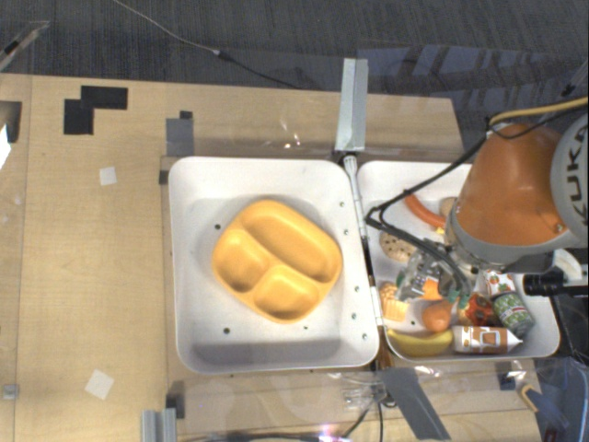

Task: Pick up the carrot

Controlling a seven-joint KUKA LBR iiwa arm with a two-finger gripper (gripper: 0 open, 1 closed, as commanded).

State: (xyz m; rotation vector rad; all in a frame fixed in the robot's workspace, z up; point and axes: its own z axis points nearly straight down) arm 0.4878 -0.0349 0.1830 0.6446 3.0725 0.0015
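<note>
arm's orange band fills right of frame, over the right bin. claw is down in the clutter, state can't tell. carrot lies upper middle of that bin, apart from claw. reach step; next needs shift up-frame onto carrot.

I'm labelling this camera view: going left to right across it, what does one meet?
Wooden bench → left white bin with the yellow divided tray → metal divider → right white bin holding a banana → the arm's orange band.
</note>
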